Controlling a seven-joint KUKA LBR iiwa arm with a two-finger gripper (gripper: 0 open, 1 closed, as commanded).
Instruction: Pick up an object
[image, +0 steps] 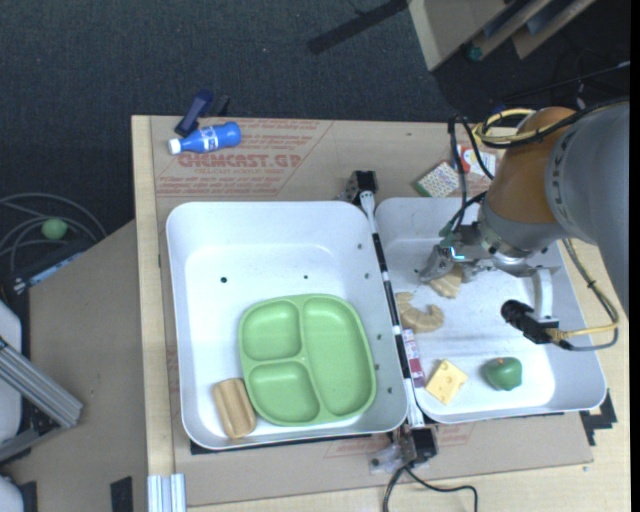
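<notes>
The pick looks barely begun, or at best at the point of contact: nothing is visibly lifted, and every loose thing in the right bin (575, 385) lies on the bin floor. The end effector (447, 262) is down low in the upper part of that bin, at the end of the grey arm (590, 170) with its orange band. Whether it is spread or pinched I cannot tell, since the wrist hides the working end and the small parts there blur together.

The nearest candidate is a tan piece (446, 287), just below the end effector and perhaps touching it; the contact cannot be confirmed. A curved tan piece (424, 318) lies a little further below and slightly to its left. The yellow block (446, 381) and the green pepper-like toy (503, 373) sit well below it, near the bin's front wall.

The left bin (200, 240), far to the left of the end effector, holds a green divided plate (305, 358) and a tan bread-like toy (233, 407).

What is left, by my judgement: securing a grasp on the near tan piece and raising it clear.
</notes>
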